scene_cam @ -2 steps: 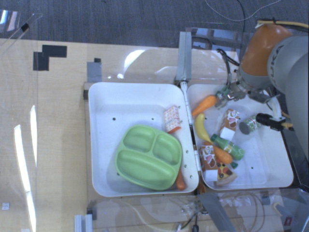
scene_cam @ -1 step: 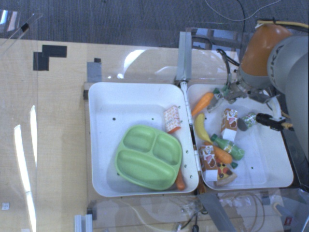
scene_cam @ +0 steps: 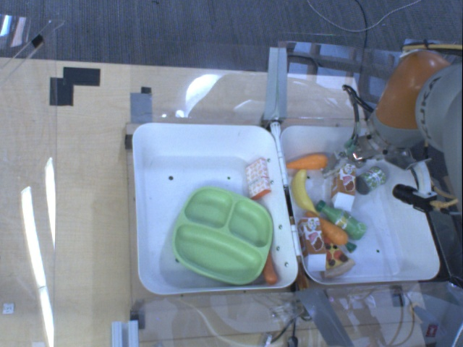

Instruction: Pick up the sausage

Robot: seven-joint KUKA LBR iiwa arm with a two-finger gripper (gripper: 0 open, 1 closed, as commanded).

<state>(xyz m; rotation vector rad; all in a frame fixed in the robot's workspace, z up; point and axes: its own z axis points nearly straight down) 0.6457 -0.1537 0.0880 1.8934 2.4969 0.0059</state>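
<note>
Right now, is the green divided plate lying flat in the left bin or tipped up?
Tipped a little, it seems. The green plate faces up, compartments showing, with its right rim riding against the left bin wall by the orange item.

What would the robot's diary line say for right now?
hand: over right bin, back part | banana: lying in right bin | green plate: in left bin

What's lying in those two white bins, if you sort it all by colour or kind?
Orange sausage-like sticks: 3
Green plastic pieces, divided plate and bottle: 2
Yellow banana: 1
Red-and-white printed packs: 3
Toy pizza slice: 1
Small round can: 1
Total: 11
</note>
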